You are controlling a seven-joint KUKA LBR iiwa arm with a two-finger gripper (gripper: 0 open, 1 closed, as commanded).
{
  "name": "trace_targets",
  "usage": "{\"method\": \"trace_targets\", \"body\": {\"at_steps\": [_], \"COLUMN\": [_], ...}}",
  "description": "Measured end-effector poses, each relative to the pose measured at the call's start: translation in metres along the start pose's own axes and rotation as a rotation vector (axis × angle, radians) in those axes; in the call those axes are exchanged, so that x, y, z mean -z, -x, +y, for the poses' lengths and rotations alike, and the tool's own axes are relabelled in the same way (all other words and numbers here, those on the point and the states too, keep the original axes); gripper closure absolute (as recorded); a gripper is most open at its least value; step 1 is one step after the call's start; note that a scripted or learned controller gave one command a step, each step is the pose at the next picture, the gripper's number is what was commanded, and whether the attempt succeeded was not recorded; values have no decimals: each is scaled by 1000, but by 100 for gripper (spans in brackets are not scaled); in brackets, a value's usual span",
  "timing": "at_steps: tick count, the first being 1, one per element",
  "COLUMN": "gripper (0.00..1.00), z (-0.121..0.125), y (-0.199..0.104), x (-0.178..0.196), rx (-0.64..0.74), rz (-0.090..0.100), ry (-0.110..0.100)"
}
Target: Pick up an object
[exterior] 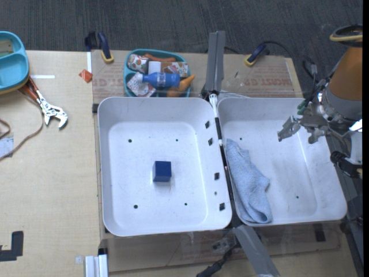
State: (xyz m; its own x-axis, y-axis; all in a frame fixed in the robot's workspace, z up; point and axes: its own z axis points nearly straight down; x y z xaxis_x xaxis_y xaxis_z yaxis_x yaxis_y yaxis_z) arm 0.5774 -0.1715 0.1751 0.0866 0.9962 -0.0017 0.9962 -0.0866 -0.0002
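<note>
A small blue cube (162, 171) rests on the floor of the left bin (115, 126), near its middle. A light blue cloth (248, 180) lies crumpled along the left side of the right bin (323, 206). My gripper (300, 128) hovers over the right bin's upper right part, well apart from the cloth and far from the cube. Its fingers (286, 130) stand spread, with nothing between them. The arm's orange band (349, 74) shows at the right edge.
A teal tray (157, 74) full of small items sits behind the left bin. A wrench (49, 111) and a cord lie on the bench at left, beside a blue dish (11, 62). A metal divider (215, 56) rises between the bins.
</note>
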Motion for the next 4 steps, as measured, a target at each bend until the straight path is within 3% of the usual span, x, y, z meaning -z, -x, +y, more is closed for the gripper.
{"method": "trace_targets", "body": {"at_steps": [1, 2, 3, 4], "gripper": [0, 0, 0, 0], "z": [-48, -97, -96, -95], "y": [10, -18, 59, 59], "x": [9, -3, 8, 26], "rx": [-409, -939, -1045, -1279], "rz": [1, -1, -1, -1], "ry": [-4, -7, -4, -4]}}
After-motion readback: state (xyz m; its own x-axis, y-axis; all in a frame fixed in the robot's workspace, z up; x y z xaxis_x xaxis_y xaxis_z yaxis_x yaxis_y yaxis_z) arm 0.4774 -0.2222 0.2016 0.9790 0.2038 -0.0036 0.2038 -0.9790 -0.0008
